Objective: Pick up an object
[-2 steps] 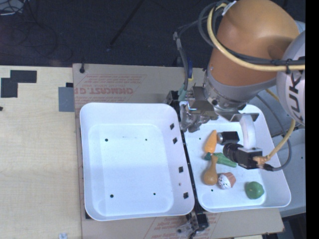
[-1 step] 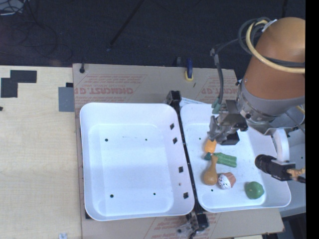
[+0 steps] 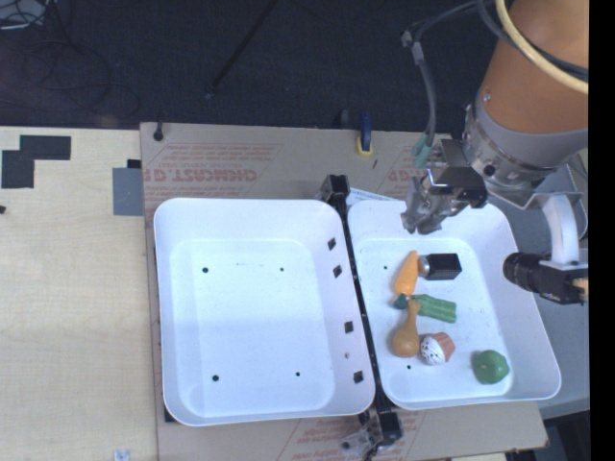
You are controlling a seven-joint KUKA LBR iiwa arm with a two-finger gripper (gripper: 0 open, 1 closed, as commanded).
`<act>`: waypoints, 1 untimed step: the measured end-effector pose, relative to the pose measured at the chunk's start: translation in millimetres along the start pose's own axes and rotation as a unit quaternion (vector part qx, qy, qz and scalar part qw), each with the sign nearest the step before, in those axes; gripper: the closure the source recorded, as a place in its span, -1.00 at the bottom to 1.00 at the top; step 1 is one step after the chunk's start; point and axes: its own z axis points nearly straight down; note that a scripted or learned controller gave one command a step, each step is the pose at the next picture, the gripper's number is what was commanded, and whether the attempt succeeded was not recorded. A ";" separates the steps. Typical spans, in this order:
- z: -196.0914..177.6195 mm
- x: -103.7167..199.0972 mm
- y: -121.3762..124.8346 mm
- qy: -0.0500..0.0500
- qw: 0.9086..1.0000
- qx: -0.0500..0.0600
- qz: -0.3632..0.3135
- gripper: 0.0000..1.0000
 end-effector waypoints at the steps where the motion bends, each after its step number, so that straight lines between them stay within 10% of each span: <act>1: 82.7 -8.5 -34.5 -0.001 1.000 0.009 0.002 1.00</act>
